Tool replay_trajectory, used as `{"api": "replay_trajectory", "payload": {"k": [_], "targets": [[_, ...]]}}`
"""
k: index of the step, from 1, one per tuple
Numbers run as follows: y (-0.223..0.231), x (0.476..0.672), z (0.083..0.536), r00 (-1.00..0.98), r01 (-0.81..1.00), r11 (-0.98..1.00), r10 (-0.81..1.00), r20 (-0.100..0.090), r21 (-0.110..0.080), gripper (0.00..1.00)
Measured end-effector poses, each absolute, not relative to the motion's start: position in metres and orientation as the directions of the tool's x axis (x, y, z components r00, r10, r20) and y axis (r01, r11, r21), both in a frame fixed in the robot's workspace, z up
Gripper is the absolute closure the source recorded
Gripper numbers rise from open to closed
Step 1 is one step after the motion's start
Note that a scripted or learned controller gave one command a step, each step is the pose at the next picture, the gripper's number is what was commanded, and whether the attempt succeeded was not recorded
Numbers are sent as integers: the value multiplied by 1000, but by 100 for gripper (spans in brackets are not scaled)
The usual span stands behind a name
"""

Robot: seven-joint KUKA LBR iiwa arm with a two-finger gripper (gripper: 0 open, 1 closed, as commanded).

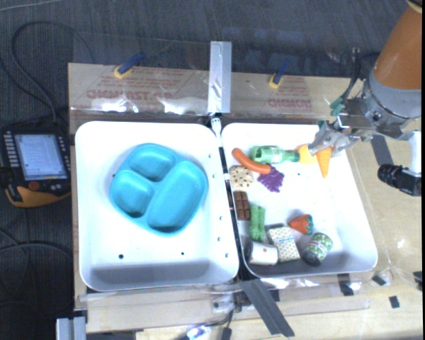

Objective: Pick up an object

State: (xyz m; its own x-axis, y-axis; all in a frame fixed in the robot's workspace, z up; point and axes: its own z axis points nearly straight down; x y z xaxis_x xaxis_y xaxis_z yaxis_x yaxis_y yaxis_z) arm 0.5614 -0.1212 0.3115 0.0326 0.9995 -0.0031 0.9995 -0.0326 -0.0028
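The counter point(92, 91) carries two shallow white bins side by side. The left bin point(92, 211) holds a blue divided dish point(158, 187) with three rounded hollows, lying near its middle. The right bin point(361, 225) holds the small toys. Taking the green bottle point(273, 154) near that bin's far edge as the landmark: an orange-red sausage point(251, 161) lies just left of it, touching its end; a purple bunch of grapes point(271, 180) sits just below it; a speckled cookie point(241, 178) lies below and left, with a brown chocolate bar point(241, 204) further down from that. Well below the bottle are a green vegetable piece point(258, 222), a white block point(263, 255), a patterned carton point(285, 242), a red strawberry point(301, 224) and a round green-speckled ball point(317, 246), clustered by the bin's near wall.

Just right of the bottle, a yellow piece point(304, 154) touches its cap end. Beside it hangs an orange cone-shaped carrot point(324, 160), tip pointing down, pinched at its wide top by the pincer point(331, 139), which reaches in over the bin's far right corner.
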Motion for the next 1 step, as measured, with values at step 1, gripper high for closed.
{"api": "replay_trajectory", "payload": {"k": [1], "targets": [[-124,584,227,338,941,-338,941,-3,-6,100]]}}
